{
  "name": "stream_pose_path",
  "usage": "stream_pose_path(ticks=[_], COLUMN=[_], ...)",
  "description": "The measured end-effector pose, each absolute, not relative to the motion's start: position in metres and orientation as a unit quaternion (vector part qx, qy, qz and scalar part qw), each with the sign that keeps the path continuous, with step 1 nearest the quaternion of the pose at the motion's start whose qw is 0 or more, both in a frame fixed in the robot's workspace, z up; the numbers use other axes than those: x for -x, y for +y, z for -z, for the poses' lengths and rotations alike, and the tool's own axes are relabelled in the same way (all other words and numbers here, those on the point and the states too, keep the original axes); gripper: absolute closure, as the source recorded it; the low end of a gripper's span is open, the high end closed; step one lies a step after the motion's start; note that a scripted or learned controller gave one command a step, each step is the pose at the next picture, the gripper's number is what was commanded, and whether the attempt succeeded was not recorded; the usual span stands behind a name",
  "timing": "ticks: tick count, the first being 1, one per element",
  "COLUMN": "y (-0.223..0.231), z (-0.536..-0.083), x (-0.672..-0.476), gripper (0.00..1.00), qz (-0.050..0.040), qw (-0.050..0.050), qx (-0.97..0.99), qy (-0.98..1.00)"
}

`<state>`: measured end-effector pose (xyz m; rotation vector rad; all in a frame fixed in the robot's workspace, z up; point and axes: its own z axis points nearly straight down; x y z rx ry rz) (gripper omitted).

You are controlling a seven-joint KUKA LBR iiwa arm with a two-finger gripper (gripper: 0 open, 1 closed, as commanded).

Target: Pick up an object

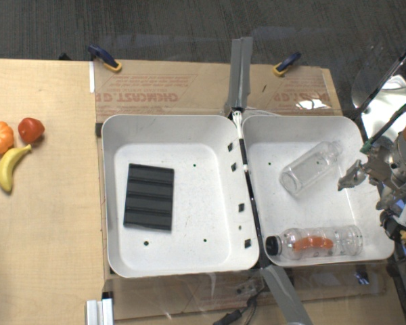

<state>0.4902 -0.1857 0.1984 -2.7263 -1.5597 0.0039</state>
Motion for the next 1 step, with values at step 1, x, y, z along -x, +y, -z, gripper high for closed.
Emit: stream_pose_path(ticks=[1], y=[-0.1786], z=[-0.2283], x=[-0.5096], gripper=[0.0], qz=[-0.0014], qw=[0.0], qx=[0.837], qy=[-0.546])
